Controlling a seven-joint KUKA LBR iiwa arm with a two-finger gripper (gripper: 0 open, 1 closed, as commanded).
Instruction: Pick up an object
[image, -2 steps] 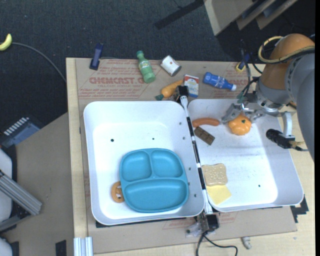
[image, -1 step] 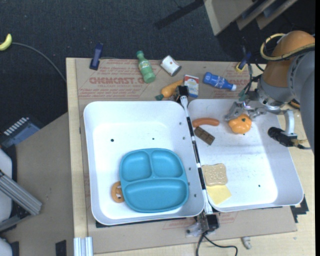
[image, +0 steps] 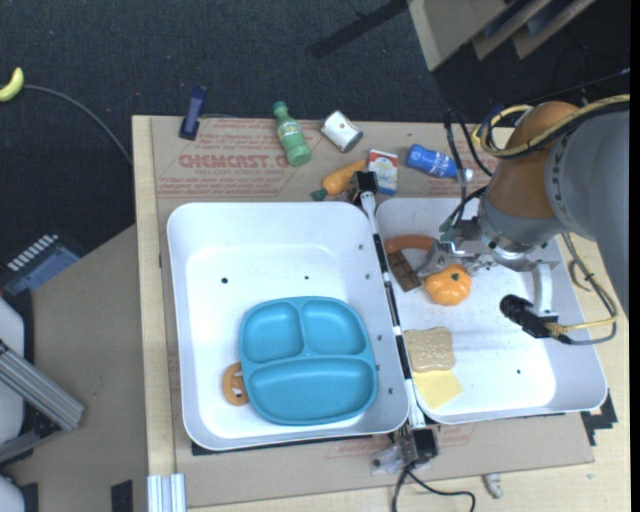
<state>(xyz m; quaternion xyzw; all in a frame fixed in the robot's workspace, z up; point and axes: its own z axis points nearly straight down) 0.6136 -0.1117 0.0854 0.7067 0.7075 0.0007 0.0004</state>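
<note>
The gripper (image: 452, 262) sat low in the right bin (image: 520, 375), right above a small orange pumpkin (image: 447, 287); whether it was wide or narrow could not be told. The pumpkin was round, with no clear long axis, its green stem up. Beside it lay a brown block (image: 403, 269) and an orange curved piece (image: 408, 243) near the divider. A toast slice (image: 430, 349) and a yellow cheese square (image: 437, 387) lay near the front-left corner. The bin's right half lay open. A blue divided plate (image: 305, 360) filled the left bin (image: 210, 250).
</note>
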